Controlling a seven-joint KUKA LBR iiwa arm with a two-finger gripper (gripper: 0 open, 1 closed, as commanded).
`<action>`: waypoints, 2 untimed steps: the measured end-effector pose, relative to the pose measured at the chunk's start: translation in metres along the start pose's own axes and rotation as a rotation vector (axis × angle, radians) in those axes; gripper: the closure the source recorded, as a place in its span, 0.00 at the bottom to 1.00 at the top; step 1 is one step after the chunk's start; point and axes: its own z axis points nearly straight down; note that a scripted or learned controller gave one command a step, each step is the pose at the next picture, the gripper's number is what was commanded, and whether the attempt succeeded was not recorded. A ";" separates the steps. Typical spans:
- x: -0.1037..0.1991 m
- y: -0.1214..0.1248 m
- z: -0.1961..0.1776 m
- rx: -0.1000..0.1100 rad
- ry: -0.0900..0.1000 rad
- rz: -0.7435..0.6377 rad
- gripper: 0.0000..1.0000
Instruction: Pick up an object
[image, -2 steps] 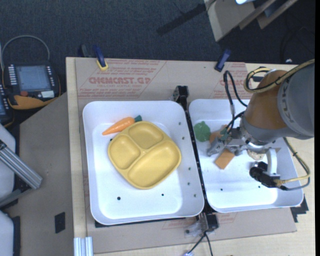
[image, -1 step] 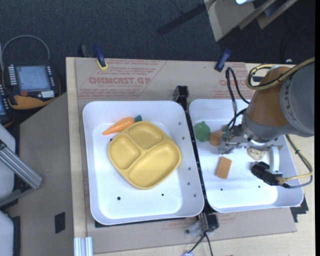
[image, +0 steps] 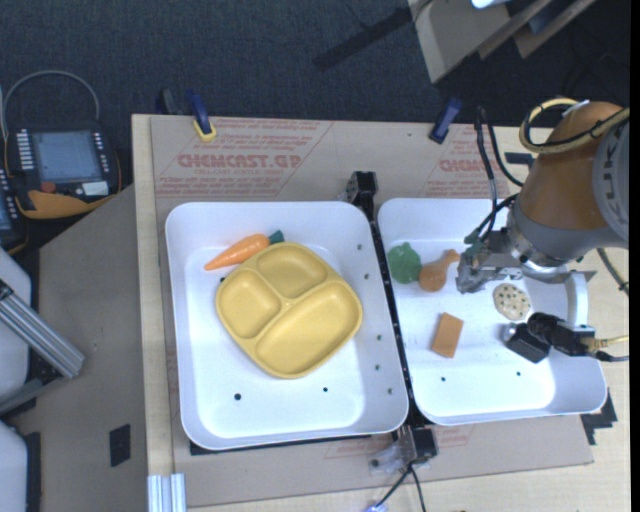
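Currently the gripper hangs low in the right bin, a drumstick just at its 9 o'clock. Probably light, rigid and slick, it suits a grip across the thick end.

Left bin: divided plate in the middle; carrot just behind it | Right bin: broccoli at rear left; drumstick beside it; block nearer front; cookie to the right; gripper above drumstick's right end
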 end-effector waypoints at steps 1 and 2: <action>0.004 0.002 -0.063 -0.002 0.000 -0.001 1.00; 0.004 0.003 -0.088 -0.001 0.000 -0.001 1.00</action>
